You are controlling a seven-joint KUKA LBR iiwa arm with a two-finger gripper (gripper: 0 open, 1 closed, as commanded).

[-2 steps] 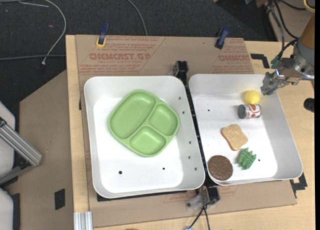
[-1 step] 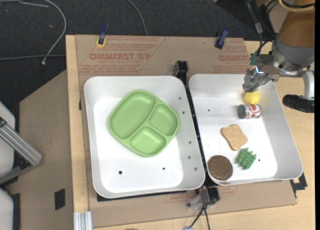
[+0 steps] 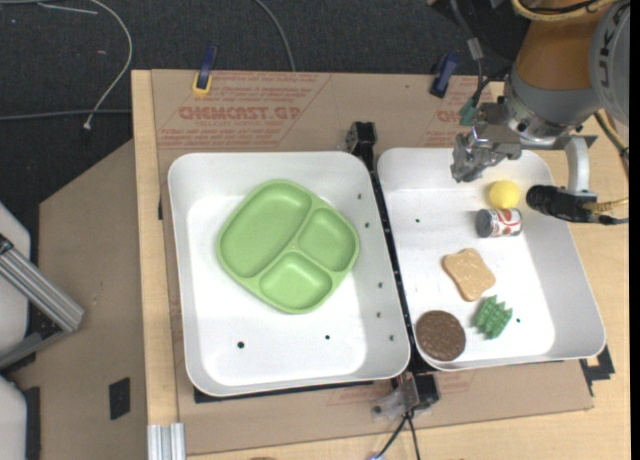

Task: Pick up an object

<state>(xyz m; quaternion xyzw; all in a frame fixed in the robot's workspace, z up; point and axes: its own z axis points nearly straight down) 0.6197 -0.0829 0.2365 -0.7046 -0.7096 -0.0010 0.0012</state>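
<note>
Hanging in from three o'clock, the big grey-and-orange arm [image 3: 565, 38], with its gripper [image 3: 468, 166] dark and small over the far rim of the right bin [image 3: 575, 293]. Couldn't tell how wide the pincer stood, blurred as it was, and saw nothing lodged in it.

Lay wide and white at nine o'clock, the left bin [image 3: 205, 333], carrying the green divided plate [image 3: 288, 245] near its middle. Sat beside it the right bin, with every candidate inside.

Ran down in size from there: brown round disc [image 3: 440, 335] at six o'clock in that bin, against the near rim; tan toast-shaped piece [image 3: 468, 273] just above it; green spiky piece [image 3: 492, 317] beside the disc at its three o'clock; small can [image 3: 500, 223] on its side; yellow ball [image 3: 504, 194] touching the can at twelve o'clock, nearest the gripper.

Judged the pick as barely begun: nothing lifted, all five pieces resting on the bin floor. Left to do: descent, closing, lift.
</note>
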